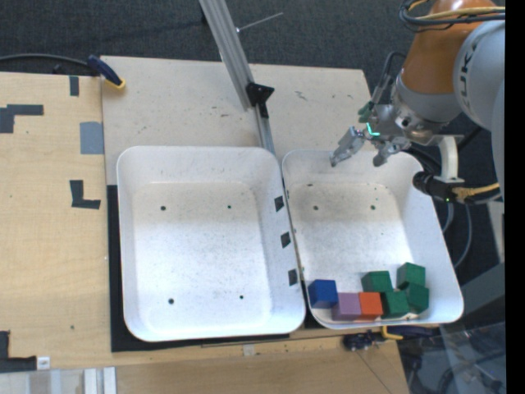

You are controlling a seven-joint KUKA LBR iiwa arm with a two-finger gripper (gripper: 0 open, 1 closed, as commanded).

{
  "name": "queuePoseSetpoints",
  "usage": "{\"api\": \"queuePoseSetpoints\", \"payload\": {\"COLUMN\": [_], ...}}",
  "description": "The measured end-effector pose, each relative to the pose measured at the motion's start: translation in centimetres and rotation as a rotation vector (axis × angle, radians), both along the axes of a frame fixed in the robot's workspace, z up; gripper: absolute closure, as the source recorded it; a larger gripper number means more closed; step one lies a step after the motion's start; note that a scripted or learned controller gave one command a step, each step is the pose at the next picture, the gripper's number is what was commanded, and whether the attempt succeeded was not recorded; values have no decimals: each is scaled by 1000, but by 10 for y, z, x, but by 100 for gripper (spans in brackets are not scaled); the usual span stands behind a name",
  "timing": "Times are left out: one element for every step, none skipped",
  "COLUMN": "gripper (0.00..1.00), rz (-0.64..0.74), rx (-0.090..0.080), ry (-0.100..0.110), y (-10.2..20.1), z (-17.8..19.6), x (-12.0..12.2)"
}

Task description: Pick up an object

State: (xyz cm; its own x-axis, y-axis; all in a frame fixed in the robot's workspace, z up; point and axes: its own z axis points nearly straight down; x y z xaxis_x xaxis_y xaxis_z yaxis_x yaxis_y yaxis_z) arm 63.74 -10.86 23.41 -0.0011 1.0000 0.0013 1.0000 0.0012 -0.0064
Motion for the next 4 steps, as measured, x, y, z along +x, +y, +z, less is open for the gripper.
{"api": "queuePoseSetpoints", "payload": {"gripper": [0,0,0,0], "rz": [1,1,0,0], "rx": [-1,-2,-1,-2], "ry": [-5,-1,2,0], "y": [0,2,3,4], "z": [3,-41,-103,-146], "x": [1,-2,-11,-13]}}
